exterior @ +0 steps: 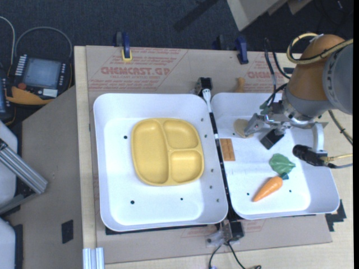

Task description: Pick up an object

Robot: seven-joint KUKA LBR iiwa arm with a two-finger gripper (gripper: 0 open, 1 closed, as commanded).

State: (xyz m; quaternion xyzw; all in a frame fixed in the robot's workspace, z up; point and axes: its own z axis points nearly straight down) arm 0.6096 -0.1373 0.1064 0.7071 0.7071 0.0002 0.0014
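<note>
In the right bin (317,203) an orange toy carrot (267,188) lies with its green leafy top (281,163) pointing up and right. A small brown rectangular block (226,149) rests near that bin's left wall. A tan piece (241,128) lies at the upper left of the bin floor. My gripper (261,131) hangs over the upper middle of the right bin, just right of the tan piece. It is open, and nothing sits between its fingers. The carrot lies well below it.
The left bin (112,200) holds a yellow divided plate (167,150). A black connector with a cable (307,154) hangs off the arm above the right bin's right side. Clamps (126,46) grip the board's far edge.
</note>
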